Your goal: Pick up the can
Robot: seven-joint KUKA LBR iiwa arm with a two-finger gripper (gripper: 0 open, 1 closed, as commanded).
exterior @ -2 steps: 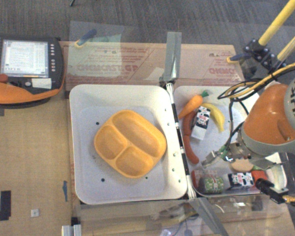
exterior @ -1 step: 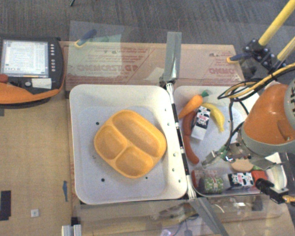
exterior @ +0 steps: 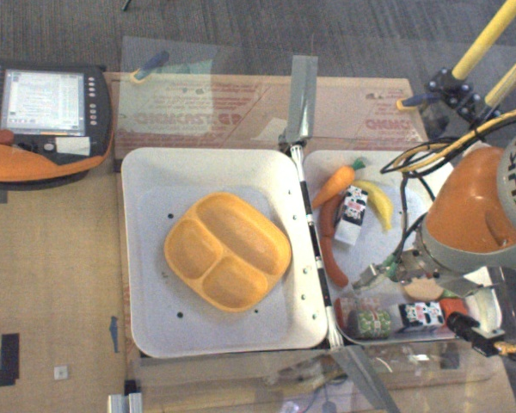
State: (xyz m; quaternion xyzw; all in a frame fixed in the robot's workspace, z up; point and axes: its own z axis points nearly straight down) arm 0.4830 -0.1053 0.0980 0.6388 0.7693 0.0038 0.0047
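Note:
The can (exterior: 369, 323) lies on its side near the front edge of the right bin (exterior: 387, 239); it is dark with a green label. My gripper (exterior: 399, 270) hangs under the orange wrist band (exterior: 469, 214), low over the bin's middle. It stands just above and slightly right of the can. The wrist hides much of the gripper, and I see nothing held in it.
In the right bin lie a carrot (exterior: 336, 184), a banana (exterior: 378, 203), a small carton (exterior: 352, 213), a long red sausage (exterior: 330, 249), a second carton (exterior: 421, 315) and a tan piece (exterior: 424, 290). A yellow divided plate (exterior: 228, 249) sits in the left bin (exterior: 146, 231). A teach pendant (exterior: 43, 119) rests at far left.

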